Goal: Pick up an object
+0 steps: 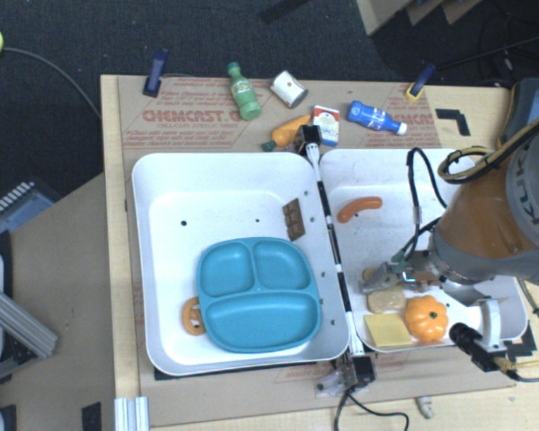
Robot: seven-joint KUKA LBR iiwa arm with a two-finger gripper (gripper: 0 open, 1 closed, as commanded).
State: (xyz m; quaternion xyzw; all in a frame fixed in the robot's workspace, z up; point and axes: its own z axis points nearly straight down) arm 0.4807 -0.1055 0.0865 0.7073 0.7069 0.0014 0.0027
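Front of right bin (521,326): yellow block (388,330) w/ small orange pumpkin (426,319) touching its right side, pale bun-like piece (385,301) just behind. Gripper (386,277) sits low over that cluster, arm reaching in from right; can't tell how wide it's open or if it grips anything. Sausage (358,207) lies further back in same bin; left bin (162,196) holds blue divided plate (257,294), pretzel (193,316), brown bar (293,219).

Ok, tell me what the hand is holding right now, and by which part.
Cannot be told. The hand sits low in the right bin, beside the orange pumpkin and yellow block, with no object visibly between its tips.
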